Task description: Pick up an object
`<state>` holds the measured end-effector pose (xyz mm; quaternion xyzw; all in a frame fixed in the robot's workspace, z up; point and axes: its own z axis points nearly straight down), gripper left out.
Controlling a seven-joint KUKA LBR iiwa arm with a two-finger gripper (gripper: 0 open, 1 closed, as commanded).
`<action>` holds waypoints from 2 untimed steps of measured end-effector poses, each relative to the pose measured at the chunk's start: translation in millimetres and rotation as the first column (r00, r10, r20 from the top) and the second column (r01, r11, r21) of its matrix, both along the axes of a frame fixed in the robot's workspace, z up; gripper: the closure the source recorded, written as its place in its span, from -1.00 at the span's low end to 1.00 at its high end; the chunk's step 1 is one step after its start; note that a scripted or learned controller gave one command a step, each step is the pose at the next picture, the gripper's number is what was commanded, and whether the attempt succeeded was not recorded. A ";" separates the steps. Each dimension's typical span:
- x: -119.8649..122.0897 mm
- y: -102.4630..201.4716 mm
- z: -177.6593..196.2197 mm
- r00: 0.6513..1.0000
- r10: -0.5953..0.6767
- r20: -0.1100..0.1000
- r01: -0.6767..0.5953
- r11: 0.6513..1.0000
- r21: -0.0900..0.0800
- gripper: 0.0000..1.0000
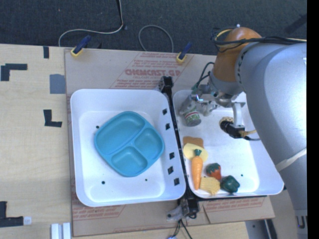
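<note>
My gripper [193, 104] hangs over the far left part of the right bin [249, 158], reaching down from the grey arm with the orange band. Right under its tip is a small grey can with a coloured label [191, 117], touching or very close to the gripper. Nearer the front of the same bin lie an orange toy carrot [197, 169], a pale yellow piece [192, 150], a red and green toy [214, 170], a yellow piece [210, 185] and a dark green piece [230, 183].
The left bin [82, 133] holds a blue divided plate [129, 142]. A black divider with clips [172, 133] runs between the bins. The arm's bulk covers the right bin's right side. Cables and two clamps lie behind the bins.
</note>
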<state>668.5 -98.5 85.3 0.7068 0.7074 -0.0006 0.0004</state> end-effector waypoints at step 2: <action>-0.3 1.8 0.0 1.000 0.000 0.000 0.000 1.000 -0.004 -1.00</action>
